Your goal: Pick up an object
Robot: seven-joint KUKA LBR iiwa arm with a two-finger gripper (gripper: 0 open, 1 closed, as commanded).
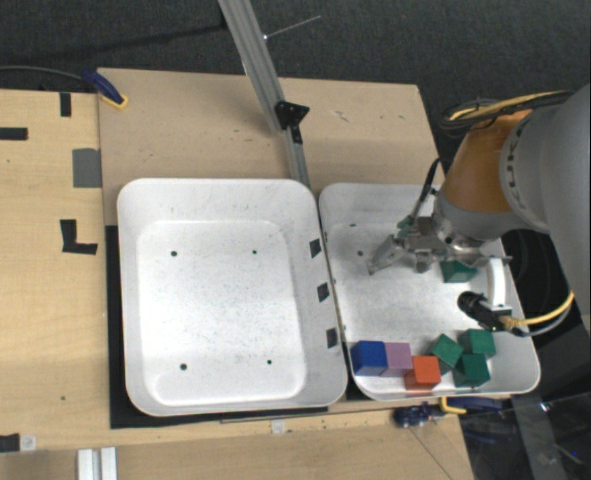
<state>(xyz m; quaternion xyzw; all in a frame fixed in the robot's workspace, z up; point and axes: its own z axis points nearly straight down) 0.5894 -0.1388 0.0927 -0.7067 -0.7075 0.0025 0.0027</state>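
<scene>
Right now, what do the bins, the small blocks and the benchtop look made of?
Bins: likely moulded plastic, white, smooth, rounded rims, dark speckling.
Blocks, e.g. the blue one: solid-coloured, matte; painted wood or plastic, can't tell which.
Benchtop: pale wood-look board, matte, faint grain, probably plywood or laminate.

A large robot arm (pixel 560 158) with a smooth, rounded grey shell and a broad orange band (pixel 475 173) above the wrist. A yellow cable runs along its far edge, and another yellow-and-black cable loops beneath it on the near side.
</scene>
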